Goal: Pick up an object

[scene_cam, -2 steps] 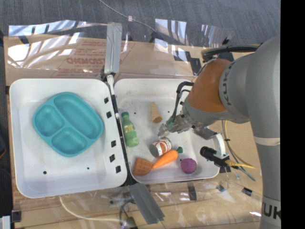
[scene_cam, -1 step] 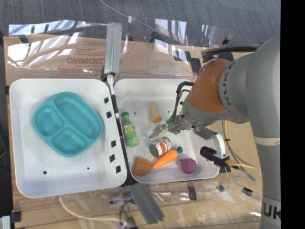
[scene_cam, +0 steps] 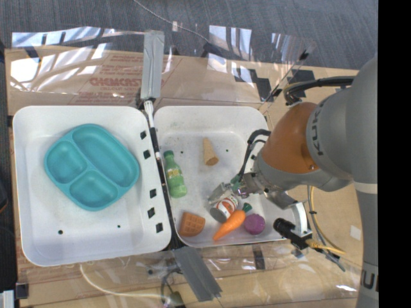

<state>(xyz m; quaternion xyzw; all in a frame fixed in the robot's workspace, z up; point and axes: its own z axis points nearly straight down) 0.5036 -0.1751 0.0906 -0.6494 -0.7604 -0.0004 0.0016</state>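
Observation:
My gripper (scene_cam: 224, 199) hangs low over the right bin (scene_cam: 192, 120), near its front right part. Right under it lies a small red and white can (scene_cam: 227, 205), partly hidden by the gripper. An orange carrot (scene_cam: 230, 224) lies just in front of the can, with a purple round toy (scene_cam: 254, 223) to its right. A waffle piece (scene_cam: 191, 223) sits at the bin's front left. A green bottle (scene_cam: 174, 174) lies along the left wall. An ice cream cone (scene_cam: 210, 151) rests near the bin's middle.
The left bin (scene_cam: 38, 236) holds a teal divided plate (scene_cam: 91, 165). The arm's orange band (scene_cam: 292, 147) and grey body cover the right bin's right edge. Cables (scene_cam: 321, 246) trail at the front right.

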